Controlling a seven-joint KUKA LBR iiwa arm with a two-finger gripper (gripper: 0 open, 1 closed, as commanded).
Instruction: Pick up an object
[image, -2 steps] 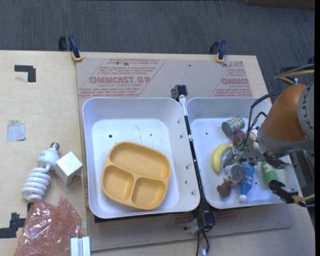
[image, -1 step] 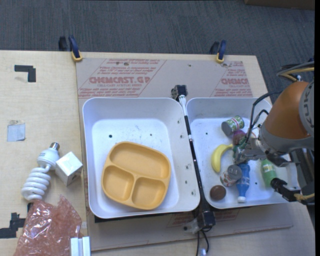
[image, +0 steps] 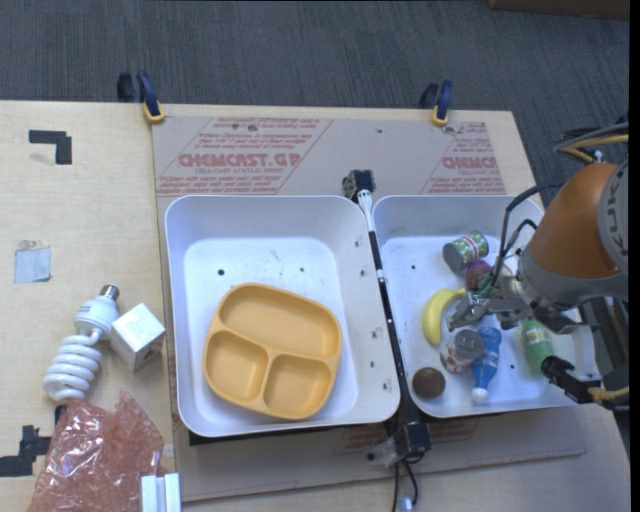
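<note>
target pile: the pickable things lie clustered in the right bin (image: 400, 225), toward its front-right corner. a banana (image: 435, 314) lies near the bin's middle, a clear cup (image: 462, 351) just in front of it, a blue bottle (image: 487, 362) beside the cup, a brown ball (image: 429, 381) by the front edge, a green bottle (image: 536, 343) toward the right wall, a small can (image: 465, 249) nearer the back.
gripper: the gripper (image: 468, 312) sits low over this cluster, between the banana and the blue bottle, just above the clear cup.
claw state: cannot tell; the metal parts blur into the things beneath, and nothing is plainly held.
arm: the grey arm with its orange band (image: 580, 225) reaches in over the bin's right wall.
progress: judged from this, the reach into the bin is made, but no lift shows; every item looks to be resting on the bin floor. the grasp and raise are left.
left bin: the left bin (image: 185, 300) carries a yellow divided tray (image: 272, 349), lying toward its front.
bench: a spiral bulb (image: 80, 345), a white cube (image: 138, 333) and a pink bag (image: 90, 455) lie by the bench's left-front corner.
</note>
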